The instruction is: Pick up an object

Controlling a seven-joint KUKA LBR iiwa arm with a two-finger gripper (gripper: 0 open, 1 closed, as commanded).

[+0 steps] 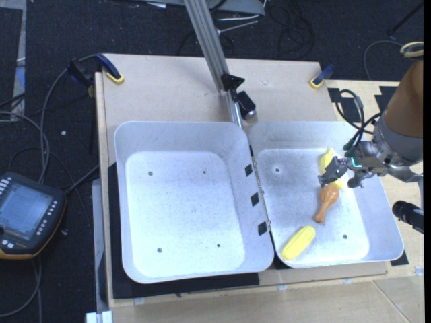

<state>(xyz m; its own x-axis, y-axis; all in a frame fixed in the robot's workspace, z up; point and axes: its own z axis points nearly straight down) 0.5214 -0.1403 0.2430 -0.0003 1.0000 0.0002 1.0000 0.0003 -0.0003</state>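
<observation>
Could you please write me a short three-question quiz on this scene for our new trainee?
1. True or false: the corn cob lies in the left bin.
2. Which item lies nearest the gripper: A) the corn cob, B) the drumstick, C) the teach pendant?
3. How many toy foods can be counted in the right bin?

Key: 1 false, it lies in the right bin. 2 B. 3 three: corn cob, drumstick and a yellow piece beside the gripper.

Pale wooden bench (202,89) on dark carpeted floor (54,39), strewn with black cables (40,147). Handheld control pendant (27,214) lying at left; aluminium camera mast (209,39) rising behind.
</observation>
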